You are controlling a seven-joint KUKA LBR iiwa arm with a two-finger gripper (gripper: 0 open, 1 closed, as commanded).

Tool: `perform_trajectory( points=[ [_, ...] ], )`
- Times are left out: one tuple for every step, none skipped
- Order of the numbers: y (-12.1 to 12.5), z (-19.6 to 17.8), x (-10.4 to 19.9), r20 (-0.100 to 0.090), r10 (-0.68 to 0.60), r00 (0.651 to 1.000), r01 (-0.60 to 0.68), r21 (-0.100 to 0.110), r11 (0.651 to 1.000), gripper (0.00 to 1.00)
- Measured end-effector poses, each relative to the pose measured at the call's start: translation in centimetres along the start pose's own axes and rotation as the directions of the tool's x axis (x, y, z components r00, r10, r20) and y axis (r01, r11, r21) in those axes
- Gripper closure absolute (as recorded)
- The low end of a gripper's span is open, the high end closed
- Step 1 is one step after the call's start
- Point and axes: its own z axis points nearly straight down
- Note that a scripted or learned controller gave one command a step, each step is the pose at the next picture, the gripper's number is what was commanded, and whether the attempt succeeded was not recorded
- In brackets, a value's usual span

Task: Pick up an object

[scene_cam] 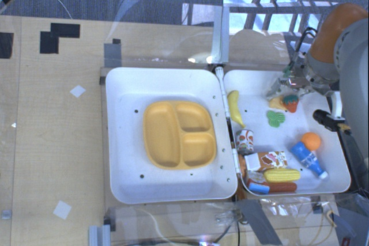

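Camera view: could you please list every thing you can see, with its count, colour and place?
Shallow white plastic bins: two, white, side by side on the bench.
Yellow divided plate: one, yellow, middle of the left bin.
Yellow toy banana: one, yellow, right bin, by its left wall.
Green toy piece: one, green, centre of the right bin.
Orange ball: one, orange, right bin, right side.
Blue bottle: one, blue, just below the ball.
Yellow toy corn cob: one, yellow, near the front edge of the right bin.
Gripper: one, grey metal, over small orange and red toys at the back of the right bin.
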Motion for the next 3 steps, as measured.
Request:
perform_trajectory(
  points=[
    [0.4,-0.1,0.4,0.001,0.305,0.952,-0.305,0.004,0.952,0.0],
    [0.8,-1.5,0.6,0.001,0.294,0.956,-0.294,-0.006,0.956,1.0],
    [0.7,-1.4,0.6,0.002,0.294,0.956,-0.294,-0.004,0.956,0.0]
  ],
)
